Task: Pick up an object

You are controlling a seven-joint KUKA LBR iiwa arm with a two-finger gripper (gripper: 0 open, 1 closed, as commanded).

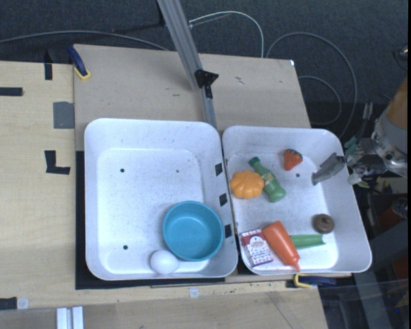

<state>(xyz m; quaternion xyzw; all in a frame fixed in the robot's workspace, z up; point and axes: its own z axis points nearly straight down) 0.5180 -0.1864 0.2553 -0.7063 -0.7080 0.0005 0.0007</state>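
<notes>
Hovering at the right bin's (342, 204) rim, end effector (327, 169) holds nothing.

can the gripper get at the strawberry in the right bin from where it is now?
Probably yes. The gripper sits at the right bin's right rim, and the strawberry lies just left of it on open bin floor. Nothing stands between them; the green bottle and orange pumpkin lie further left.

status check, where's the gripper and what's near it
Gripper over right bin's right side, nothing between fingers. Strawberry nearest, apart. Nothing in the way.
</notes>
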